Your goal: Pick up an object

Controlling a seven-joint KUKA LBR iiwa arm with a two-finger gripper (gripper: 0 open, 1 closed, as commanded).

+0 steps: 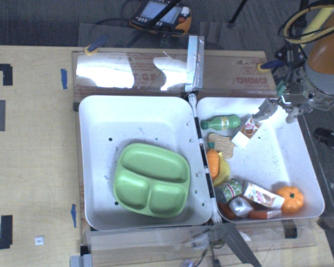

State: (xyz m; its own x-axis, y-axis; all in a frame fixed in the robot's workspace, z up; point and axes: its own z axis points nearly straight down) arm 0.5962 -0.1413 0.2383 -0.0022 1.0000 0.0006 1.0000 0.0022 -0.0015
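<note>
Two shallow white bins side by side on the tabletop [33, 149]. Tool [275, 109] poised over the far right corner of the right bin [278, 156], at the end of the grey arm [323, 74] with its orange band. Impossible to tell from this slant whether apart or together, or clamped on anything.

Just below and left of the tool, a small white-and-brown carton [246, 132], tilted, its upper end right by the tool's tip; contact or mere nearness not clear. Further left of the tool, a green bottle [221, 122] on its side along the bin's far wall. Down-left, against the divider, an orange fruit [212, 163] with a yellow piece [224, 172] beside it. Well below the tool, along the near wall: a green can [229, 190], a red-and-white box [261, 195] on its side, and a small orange pumpkin [291, 199] almost straight under the tool's side of the bin.

Far to the tool's left, in the left bin [133, 118], a green divided plate [152, 178] lying flat.
</note>
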